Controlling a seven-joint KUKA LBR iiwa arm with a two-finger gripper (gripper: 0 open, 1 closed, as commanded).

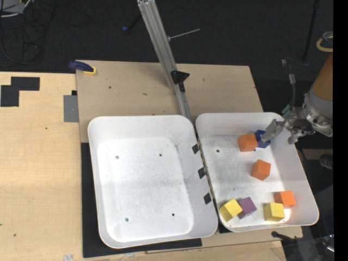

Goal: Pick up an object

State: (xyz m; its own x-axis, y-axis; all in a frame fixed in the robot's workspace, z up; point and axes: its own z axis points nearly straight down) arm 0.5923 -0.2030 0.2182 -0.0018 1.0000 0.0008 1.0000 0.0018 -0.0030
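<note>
The blue block point(262, 139) sits near the top of the right bin point(307, 197), touching or just beside an orange block point(247, 142) on its left. The end effector point(283, 128) hangs right over the blue block's upper right edge, w/ one grey finger slanting down toward it. You can't tell from this angle if the fingers are apart or together, and nothing shows clamped between them, so don't count it as a grasp.

Main risk, in my view: the two blocks are so close that a finger comes down on the orange one or wedges between them, pushing both away instead of closing on one. The blue block is small and partly hidden by the finger, so an off-centre pinch could squirt it out sideways.

Second risk: the bin's right wall is near the wrist, so a low approach may clip the rim.

Other pieces sit well apart: a second orange block point(261, 169) mid-bin, then yellow point(231, 208), purple point(247, 205), yellow point(273, 211) and orange point(286, 198) along the near edge. The left bin point(103, 129) and tabletop point(38, 145) don't interfere.
</note>
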